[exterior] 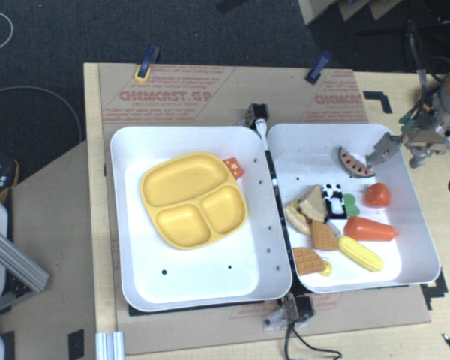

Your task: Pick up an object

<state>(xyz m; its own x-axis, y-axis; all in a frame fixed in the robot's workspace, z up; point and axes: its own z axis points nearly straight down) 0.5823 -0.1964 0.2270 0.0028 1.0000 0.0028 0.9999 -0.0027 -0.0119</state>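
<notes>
Reaching in from the right edge of the frame, my gripper (390, 147) hangs over the upper right part of the right bin (424, 235). One grey finger (380, 150) shows clearly, slanting down and to the left; whether my fingers stand wide or narrow I cannot tell from this angle. Nothing shows between them.

Just left of that finger lies a watermelon slice (354, 163), curved, dark with a reddish face, near the bin's upper middle. I cannot tell whether the finger touches it.

Below, toward the right of the same bin, sits a round red tomato (377, 194). Under it lies an orange-red carrot (370, 229), and below that a yellow corn cob (361, 253), slanted. Left of these are a small black and white piece (333, 200) with a green bit (350, 202) beside it, a tan bread-like wedge (310, 205), a brown cracker-like piece (323, 236) and a waffle (307, 261) close to the bin's lower left corner. These toys crowd together in the lower centre of the bin.

The left bin (127, 201) holds a yellow divided plate (193, 199) with three compartments, lying in its upper middle. A small red and white block (234, 169) rests at the plate's upper right edge, touching or just beside it.
</notes>
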